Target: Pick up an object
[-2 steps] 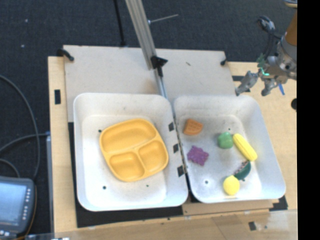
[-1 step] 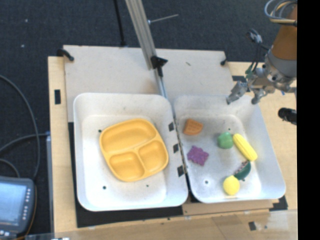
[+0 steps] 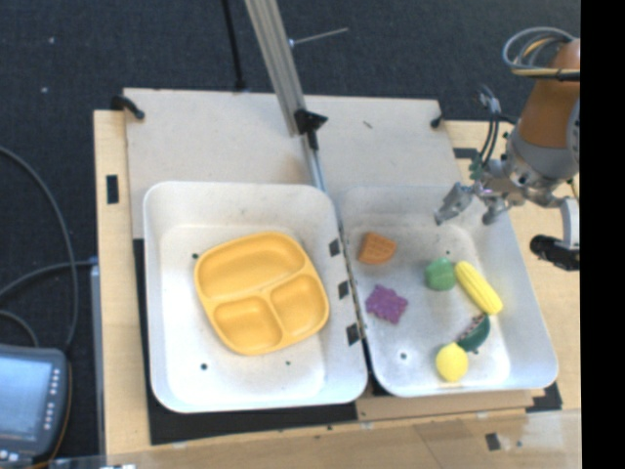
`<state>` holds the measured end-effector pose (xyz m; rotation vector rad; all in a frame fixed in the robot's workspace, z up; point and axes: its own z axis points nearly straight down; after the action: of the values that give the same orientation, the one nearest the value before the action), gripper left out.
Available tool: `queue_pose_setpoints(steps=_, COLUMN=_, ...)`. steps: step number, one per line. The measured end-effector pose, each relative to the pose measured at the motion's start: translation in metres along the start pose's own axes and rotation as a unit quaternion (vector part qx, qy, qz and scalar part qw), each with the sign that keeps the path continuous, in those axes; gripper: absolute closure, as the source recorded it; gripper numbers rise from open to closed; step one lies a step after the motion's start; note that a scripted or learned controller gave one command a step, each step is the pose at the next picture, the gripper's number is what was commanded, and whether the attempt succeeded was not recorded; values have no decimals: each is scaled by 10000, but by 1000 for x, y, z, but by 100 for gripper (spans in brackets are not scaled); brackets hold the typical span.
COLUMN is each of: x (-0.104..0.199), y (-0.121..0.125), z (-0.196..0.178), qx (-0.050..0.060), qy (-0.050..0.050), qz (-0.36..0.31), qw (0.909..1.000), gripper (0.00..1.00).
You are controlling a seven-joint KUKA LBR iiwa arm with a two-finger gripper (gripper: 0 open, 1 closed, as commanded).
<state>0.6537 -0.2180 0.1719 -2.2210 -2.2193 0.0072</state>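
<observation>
Pincer (image 3: pixel 473 206) open, empty, above right bin's (image 3: pixel 532 360) far edge; toys lie loose for picking, green ball (image 3: pixel 440 275) and corn (image 3: pixel 479 287) nearest.

The yellow divided tray (image 3: pixel 261 292) looks like smooth, slightly glossy plastic. Both white bins (image 3: pixel 166 223) appear matt and faintly scuffed. The slanted rail (image 3: pixel 276 52) is probably ribbed bare metal.

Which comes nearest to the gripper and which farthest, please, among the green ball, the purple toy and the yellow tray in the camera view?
From the gripper:
1. Green ball, right bin, just below the gripper.
2. Purple toy, right bin, nearer the divider.
3. Yellow tray, left bin, farthest.
</observation>
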Motion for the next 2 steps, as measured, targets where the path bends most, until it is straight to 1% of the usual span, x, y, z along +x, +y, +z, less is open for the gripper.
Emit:
queue_pose_setpoints(steps=1, x=0, y=6, z=43, qx=-15, qy=-4, qz=-16, qw=10000, gripper=0)
queue_pose_setpoints(steps=2, x=-2, y=7, z=28, qx=-47, qy=-21, qz=-26, qw=10000, gripper=100)
